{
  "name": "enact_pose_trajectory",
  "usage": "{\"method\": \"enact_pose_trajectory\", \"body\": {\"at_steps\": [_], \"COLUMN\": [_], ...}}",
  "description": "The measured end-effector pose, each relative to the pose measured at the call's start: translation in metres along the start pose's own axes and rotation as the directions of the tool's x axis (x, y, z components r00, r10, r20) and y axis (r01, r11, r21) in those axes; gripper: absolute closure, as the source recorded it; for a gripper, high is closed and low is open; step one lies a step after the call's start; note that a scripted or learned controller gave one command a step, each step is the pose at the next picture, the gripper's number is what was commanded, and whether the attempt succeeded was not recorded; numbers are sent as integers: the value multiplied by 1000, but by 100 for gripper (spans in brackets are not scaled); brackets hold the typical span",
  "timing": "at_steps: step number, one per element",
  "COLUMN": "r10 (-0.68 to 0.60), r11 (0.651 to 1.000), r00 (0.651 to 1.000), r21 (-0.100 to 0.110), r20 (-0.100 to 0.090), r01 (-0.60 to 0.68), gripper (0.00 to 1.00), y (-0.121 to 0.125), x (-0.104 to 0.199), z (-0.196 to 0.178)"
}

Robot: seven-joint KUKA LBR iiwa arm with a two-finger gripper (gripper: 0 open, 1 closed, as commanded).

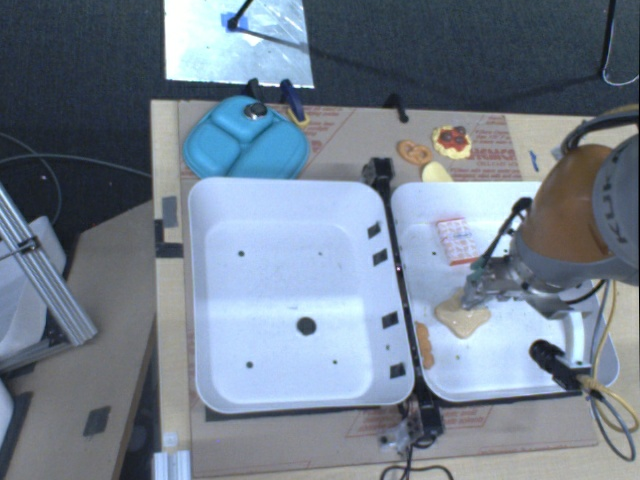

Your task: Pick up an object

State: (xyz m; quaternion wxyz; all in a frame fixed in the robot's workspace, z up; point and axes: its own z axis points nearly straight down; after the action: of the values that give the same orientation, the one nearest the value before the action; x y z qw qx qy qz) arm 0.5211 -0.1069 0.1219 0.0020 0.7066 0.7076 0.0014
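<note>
The gripper (pixel 478 295) sits directly over a tan cookie (pixel 462 319); I cannot tell the jaws' state.

A blue sectioned tray (pixel 246 143) lies on the cardboard-covered tabletop (pixel 330 128), just behind the left bin (pixel 215 208). A shiny sheet (pixel 237 26) rests on the dark carpet beyond it. Along the tabletop's far edge, behind the right bin (pixel 420 203), sit a pretzel-shaped toy (pixel 412 152), a small round pizza toy (pixel 452 141) and a pale yellow piece (pixel 436 173). A metal rail (pixel 40 278) slants at far left.
</note>
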Motion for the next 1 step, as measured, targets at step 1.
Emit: {"method": "enact_pose_trajectory", "body": {"at_steps": [1], "r10": [-7], "r11": [1000], "r00": [1000], "r21": [1], "r20": [-2], "r01": [7], "gripper": [100], "y": [-29], "x": [65], "z": [-66]}}
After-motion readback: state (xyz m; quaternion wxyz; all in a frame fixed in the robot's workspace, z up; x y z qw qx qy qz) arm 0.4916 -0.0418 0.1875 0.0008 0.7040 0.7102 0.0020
